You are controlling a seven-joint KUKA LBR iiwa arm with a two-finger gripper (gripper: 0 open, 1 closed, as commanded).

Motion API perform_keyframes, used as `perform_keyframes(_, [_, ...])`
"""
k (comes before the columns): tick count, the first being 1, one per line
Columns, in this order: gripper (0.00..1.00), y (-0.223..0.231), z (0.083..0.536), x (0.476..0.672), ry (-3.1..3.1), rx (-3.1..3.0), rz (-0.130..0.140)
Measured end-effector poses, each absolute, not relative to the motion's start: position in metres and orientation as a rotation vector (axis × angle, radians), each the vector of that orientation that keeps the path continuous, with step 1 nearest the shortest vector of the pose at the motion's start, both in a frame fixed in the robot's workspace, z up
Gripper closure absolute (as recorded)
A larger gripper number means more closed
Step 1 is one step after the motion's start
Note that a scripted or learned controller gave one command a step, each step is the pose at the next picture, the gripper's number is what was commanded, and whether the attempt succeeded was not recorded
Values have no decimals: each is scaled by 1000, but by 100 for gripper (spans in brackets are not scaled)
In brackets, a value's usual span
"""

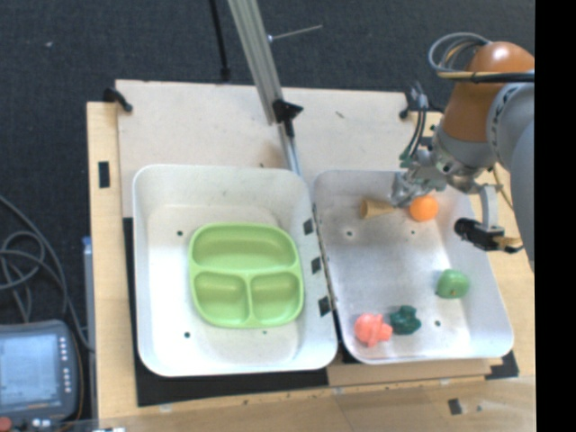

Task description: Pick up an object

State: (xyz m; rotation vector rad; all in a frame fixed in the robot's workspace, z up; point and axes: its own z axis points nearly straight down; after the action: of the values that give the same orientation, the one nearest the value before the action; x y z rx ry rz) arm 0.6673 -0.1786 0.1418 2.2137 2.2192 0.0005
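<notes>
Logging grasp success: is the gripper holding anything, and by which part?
Cannot tell. The gripper is low beside the orange ball and tan piece; nothing visibly sits between its fingers.

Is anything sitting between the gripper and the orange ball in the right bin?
Nothing visible does. The gripper hangs at the right bin's far end, with the orange ball right beside it. The tan cone-shaped piece lies on the gripper's other side, out of the way.

A single fixed camera hangs above the bench (216, 124) and looks down at a slant, from the near side toward the far edge. It stands far enough off to take in both bins, left bin (153, 196) and right bin (486, 318), plus dark floor beyond. The arm (481, 106) enters from the right.
</notes>
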Motion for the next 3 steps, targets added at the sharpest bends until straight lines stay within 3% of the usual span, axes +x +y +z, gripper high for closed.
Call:
perform_keyframes(2, [100,-195,255,661,2216,2216,5])
perform_keyframes(3, [100,-196,289,662,2220,2214,5])
